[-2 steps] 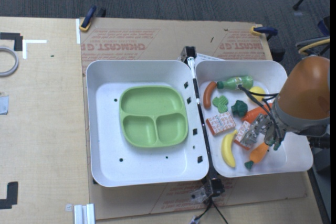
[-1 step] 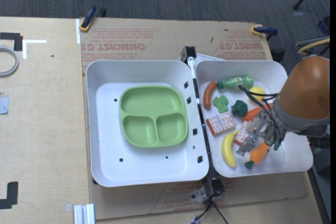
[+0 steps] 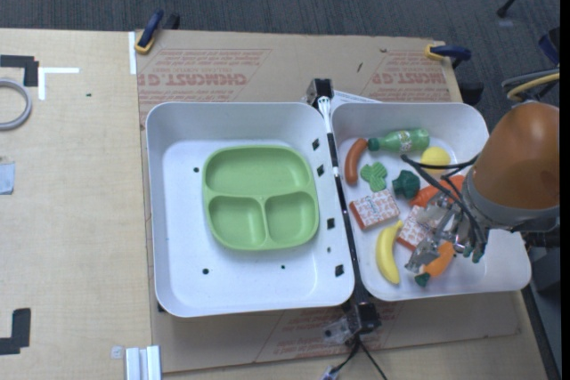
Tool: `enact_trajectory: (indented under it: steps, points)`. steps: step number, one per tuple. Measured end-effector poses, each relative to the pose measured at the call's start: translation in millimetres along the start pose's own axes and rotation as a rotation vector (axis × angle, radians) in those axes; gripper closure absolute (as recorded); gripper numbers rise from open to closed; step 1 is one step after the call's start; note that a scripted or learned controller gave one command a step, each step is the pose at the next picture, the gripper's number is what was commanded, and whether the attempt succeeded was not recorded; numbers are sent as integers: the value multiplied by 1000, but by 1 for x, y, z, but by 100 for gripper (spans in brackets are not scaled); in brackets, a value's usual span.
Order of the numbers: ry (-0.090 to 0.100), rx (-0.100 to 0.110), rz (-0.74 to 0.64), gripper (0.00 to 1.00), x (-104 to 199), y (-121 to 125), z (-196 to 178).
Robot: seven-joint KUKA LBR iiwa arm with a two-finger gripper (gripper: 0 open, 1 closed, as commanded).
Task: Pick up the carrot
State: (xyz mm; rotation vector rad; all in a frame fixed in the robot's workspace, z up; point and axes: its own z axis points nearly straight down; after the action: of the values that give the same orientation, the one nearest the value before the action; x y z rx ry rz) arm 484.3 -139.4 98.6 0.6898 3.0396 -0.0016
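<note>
Hovering low over carrot (image 3: pixel 436 263), just right of banana (image 3: pixel 386 254), gripper (image 3: pixel 434 238); cannot tell whether pincer open, closed or gripping.

Half buried beneath the gripper (image 3: pixel 438 246) at lower right: small orange carrot with green top (image 3: pixel 436 262). Fingers too tangled to read. Grey arm (image 3: pixel 525 169) cropped by right edge.

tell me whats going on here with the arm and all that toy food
The arm has its end effector down in the right bin, right at the carrot near the front. Around it lie a banana, a sausage, a green bottle and a lemon. The left bin holds a green divided plate.
</note>
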Motion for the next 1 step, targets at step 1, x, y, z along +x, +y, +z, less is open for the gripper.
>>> enact_trajectory:
  steps: [1]
  points:
    - [-7, -2, 4, 100, -3, 1, -11]
